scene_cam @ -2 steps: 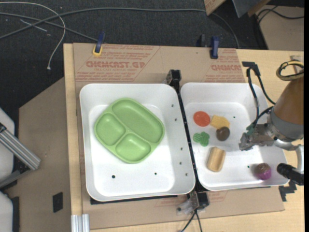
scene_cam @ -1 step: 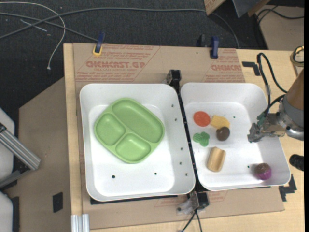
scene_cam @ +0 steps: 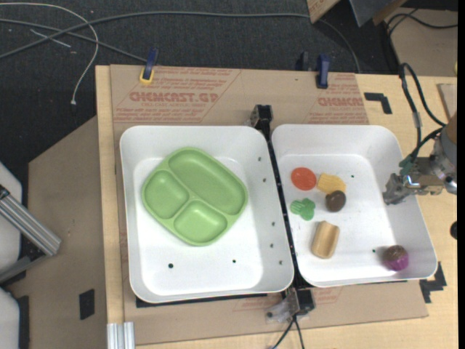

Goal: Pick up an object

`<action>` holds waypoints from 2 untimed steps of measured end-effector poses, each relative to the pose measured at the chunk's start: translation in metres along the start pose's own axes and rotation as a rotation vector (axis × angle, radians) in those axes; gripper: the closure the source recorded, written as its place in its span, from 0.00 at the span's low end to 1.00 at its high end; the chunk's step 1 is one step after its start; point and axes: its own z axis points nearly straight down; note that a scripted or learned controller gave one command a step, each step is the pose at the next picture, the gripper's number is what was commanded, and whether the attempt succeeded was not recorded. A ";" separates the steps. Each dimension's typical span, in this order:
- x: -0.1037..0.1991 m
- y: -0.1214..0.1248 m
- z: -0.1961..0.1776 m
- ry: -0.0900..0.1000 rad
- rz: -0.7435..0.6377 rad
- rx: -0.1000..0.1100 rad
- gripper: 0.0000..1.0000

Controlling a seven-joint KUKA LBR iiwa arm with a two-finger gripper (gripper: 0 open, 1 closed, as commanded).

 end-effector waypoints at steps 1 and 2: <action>0.057 0.010 0.010 0.005 -0.004 0.008 1.00; 0.113 0.020 -0.001 0.004 -0.006 0.004 1.00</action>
